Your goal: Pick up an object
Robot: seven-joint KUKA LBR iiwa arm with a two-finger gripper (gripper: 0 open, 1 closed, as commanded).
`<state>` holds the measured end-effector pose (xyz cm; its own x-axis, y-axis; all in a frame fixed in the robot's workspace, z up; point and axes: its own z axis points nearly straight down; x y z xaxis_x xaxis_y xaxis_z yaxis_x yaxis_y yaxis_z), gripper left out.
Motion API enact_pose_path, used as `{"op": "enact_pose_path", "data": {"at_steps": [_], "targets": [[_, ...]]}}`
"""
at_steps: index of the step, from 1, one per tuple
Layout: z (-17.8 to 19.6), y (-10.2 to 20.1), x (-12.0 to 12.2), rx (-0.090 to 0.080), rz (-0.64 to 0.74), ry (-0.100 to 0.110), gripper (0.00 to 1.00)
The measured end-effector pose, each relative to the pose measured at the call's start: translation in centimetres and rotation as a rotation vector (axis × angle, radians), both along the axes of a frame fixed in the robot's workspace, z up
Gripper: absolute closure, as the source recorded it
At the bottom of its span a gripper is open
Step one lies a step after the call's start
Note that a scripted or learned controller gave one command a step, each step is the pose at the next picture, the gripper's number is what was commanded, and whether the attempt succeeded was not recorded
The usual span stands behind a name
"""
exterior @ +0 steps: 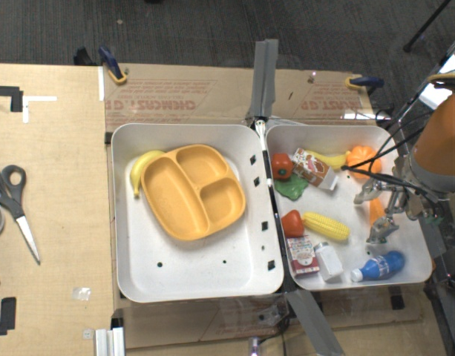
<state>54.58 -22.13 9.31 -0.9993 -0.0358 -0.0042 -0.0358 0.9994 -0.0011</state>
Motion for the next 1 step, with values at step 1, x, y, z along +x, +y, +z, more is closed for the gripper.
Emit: {"op": "enact_pose_path", "data": {"at_steps": [1], "targets": [[1.09, 0.01, 0.23, -0.002, 0.001, -0.006, 1.00]]}}
